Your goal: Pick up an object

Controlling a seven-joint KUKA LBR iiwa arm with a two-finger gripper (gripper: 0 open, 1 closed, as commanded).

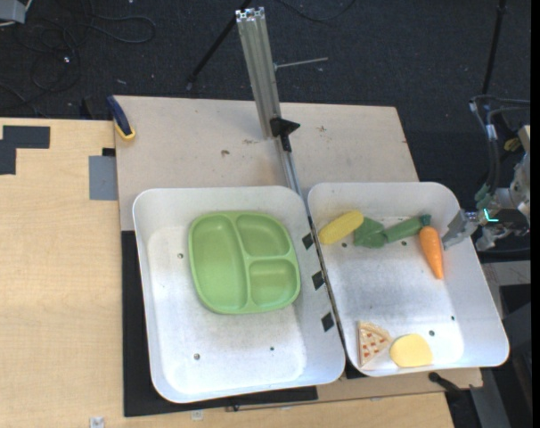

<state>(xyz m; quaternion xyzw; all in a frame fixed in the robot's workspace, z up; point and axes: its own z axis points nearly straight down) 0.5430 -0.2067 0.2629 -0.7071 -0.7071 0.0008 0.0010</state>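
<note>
At the right edge the gripper (457,227) is sitting just over the right bin's (395,306) rim, partly cut off and too small to read; I cannot tell its state. The orange carrot (431,251), smooth and tapered, is lying just beside it inside that bin. A green toy vegetable (390,233), shape hard to make out, is touching a yellow corn cob (340,226) near the far wall. A pizza slice (371,343) and a rounded yellow piece (411,351) are resting near the front wall. A green 3-compartment plastic plate (244,262) is occupying the left bin (163,328). An upright metal post (261,74) is standing behind both bins.
</note>
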